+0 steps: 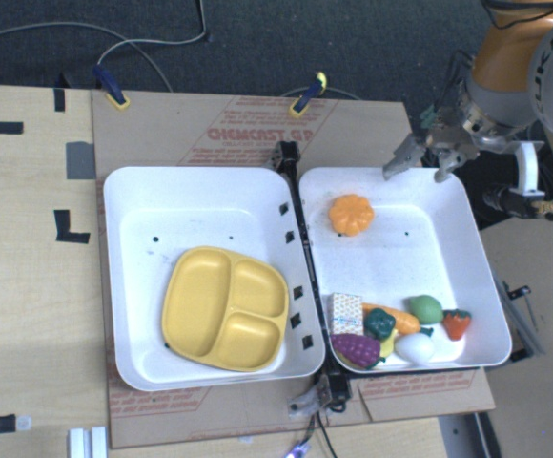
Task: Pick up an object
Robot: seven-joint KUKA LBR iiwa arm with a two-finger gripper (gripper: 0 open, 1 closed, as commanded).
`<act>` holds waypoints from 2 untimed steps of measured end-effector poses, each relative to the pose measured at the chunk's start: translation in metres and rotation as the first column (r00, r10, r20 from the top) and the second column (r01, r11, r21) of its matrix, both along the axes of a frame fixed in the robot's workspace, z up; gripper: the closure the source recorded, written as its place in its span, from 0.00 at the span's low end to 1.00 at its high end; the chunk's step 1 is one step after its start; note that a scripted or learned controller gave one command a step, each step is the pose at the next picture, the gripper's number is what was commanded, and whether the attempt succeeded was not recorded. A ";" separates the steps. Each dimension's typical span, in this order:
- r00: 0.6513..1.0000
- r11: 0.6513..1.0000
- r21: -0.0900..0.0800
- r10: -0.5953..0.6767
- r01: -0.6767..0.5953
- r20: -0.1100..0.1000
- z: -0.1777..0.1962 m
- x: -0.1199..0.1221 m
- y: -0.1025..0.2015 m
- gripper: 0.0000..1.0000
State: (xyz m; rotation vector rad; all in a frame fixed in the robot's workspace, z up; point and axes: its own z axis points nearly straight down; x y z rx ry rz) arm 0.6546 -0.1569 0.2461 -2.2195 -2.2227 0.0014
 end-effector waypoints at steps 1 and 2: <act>1.000 1.000 0.002 0.001 -0.001 -0.002 -0.083 0.011 0.060 0.00; 1.000 1.000 -0.001 0.001 -0.001 0.002 -0.161 0.014 0.064 0.00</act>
